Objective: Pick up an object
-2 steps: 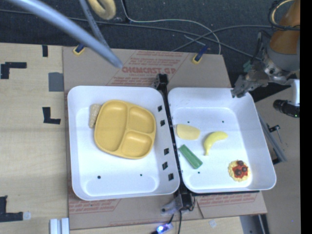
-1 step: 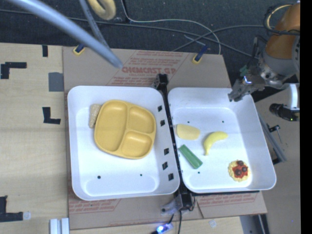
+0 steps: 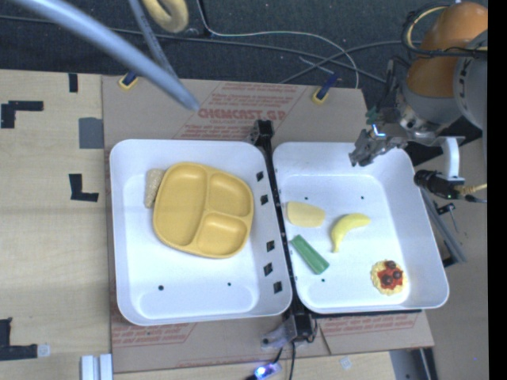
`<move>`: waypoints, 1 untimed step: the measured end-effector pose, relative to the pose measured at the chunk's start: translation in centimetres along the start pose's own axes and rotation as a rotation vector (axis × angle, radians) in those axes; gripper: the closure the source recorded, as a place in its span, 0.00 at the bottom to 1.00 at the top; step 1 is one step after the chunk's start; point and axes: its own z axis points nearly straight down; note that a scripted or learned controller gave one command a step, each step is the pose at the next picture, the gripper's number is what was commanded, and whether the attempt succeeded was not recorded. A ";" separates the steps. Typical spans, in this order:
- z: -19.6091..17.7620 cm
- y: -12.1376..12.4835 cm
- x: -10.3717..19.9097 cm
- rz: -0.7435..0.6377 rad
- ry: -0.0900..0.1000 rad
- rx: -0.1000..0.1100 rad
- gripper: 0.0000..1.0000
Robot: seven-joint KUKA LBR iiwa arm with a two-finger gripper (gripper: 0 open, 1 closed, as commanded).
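In the right bin (image 3: pixel 412 212) lie a pale yellow piece (image 3: pixel 305 214), a yellow banana (image 3: pixel 348 227), a green stick-shaped piece (image 3: pixel 308 254) and a small round tart with red topping (image 3: pixel 387 276). My gripper (image 3: pixel 366 150) hangs over the bin's upper right corner, well above and to the right of these objects. Nothing shows between its fingers.
The left bin (image 3: pixel 131 236) holds a yellow divided plate (image 3: pixel 203 209) with a tan piece (image 3: pixel 152 187) tucked at its left side. A black clip strip (image 3: pixel 272 212) joins the two bins. Cables run along the back of the bench.
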 end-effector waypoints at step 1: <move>-0.5 -1.1 4.3 0.000 0.001 0.001 1.00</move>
